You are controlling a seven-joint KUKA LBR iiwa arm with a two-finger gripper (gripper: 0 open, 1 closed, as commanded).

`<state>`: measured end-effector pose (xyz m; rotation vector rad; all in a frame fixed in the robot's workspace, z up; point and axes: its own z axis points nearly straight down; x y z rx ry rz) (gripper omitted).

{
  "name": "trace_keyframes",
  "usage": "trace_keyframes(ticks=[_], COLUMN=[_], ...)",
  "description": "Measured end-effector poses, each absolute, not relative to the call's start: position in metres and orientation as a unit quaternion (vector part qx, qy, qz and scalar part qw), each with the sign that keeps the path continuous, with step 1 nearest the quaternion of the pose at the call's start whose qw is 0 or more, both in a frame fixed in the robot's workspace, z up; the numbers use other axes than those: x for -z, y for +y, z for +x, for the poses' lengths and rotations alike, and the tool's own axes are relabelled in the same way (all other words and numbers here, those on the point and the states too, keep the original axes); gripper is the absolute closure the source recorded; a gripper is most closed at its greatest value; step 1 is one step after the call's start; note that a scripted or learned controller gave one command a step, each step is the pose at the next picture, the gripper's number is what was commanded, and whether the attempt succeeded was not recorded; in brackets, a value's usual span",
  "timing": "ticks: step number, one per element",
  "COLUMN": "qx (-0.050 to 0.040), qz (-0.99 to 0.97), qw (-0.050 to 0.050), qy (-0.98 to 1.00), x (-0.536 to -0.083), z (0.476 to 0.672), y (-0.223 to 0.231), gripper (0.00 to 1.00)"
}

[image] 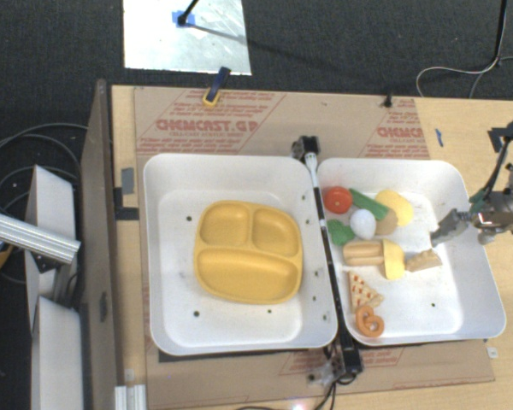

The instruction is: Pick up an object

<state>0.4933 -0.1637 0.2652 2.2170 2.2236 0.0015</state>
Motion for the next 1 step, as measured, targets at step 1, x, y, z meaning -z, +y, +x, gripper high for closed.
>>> trace_keyframes(ticks=[1], qx=[0.0018], qz=[0.704], qw=[-0.005], qy=[0.710], x=[-0.1127], z=[0.5300], y=[-0.1231], gripper=[0.00])
